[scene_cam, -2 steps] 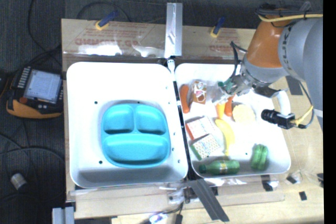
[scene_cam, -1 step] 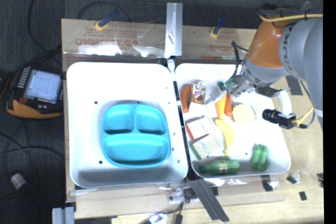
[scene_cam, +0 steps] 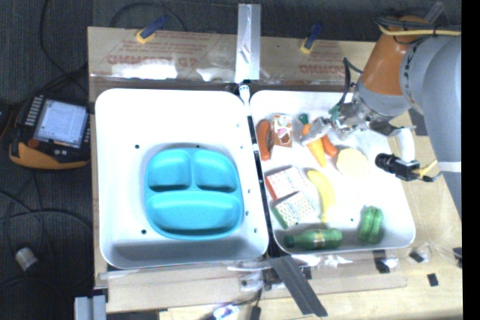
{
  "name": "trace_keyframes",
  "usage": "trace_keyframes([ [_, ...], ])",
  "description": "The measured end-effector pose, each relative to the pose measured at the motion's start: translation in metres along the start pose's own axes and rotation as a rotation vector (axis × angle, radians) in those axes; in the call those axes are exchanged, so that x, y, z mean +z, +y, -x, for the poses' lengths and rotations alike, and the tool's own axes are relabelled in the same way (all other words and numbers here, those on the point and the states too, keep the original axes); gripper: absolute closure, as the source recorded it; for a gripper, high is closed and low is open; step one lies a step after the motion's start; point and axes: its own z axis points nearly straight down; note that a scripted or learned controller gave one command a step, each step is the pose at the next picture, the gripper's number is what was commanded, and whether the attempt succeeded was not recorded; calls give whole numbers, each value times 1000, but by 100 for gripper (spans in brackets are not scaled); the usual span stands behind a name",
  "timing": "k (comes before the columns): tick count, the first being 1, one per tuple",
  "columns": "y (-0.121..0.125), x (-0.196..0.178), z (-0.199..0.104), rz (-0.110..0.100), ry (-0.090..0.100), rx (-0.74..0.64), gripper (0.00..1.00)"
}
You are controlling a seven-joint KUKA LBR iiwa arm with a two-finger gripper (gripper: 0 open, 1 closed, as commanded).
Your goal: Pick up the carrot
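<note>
- The carrot (scene_cam: 318, 151) lies in the right bin (scene_cam: 401, 213), near the top and about in the middle, lying at a slant. It is small and orange with a bit of green at one end.
- It looks like a toy carrot. I think it is light, hard and smooth, so it could slip or roll if it is pinched on its thin tip.
- The best place to hold it is probably across the fat middle, with the jaws on its two long sides.
- The gripper (scene_cam: 343, 122) hangs just up and to the right of the carrot, very near it. I cannot tell if the jaws are wide or narrow, because they are dark and small here.
- I cannot see the carrot between the jaws, so I would not say it is held.
- Other toys sit close by: a round pale piece (scene_cam: 349, 160) just to the right, a yellow banana (scene_cam: 323, 190) below, and a red sausage (scene_cam: 263, 139) to the left. They could get bumped.
- The left bin (scene_cam: 120, 124) holds a blue tray (scene_cam: 193, 191), well apart from the carrot.
</note>
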Motion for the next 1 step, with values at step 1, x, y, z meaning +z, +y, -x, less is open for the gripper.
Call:
trace_keyframes([
  [1, 1, -8, 0, -3, -2, -2, 100],
])
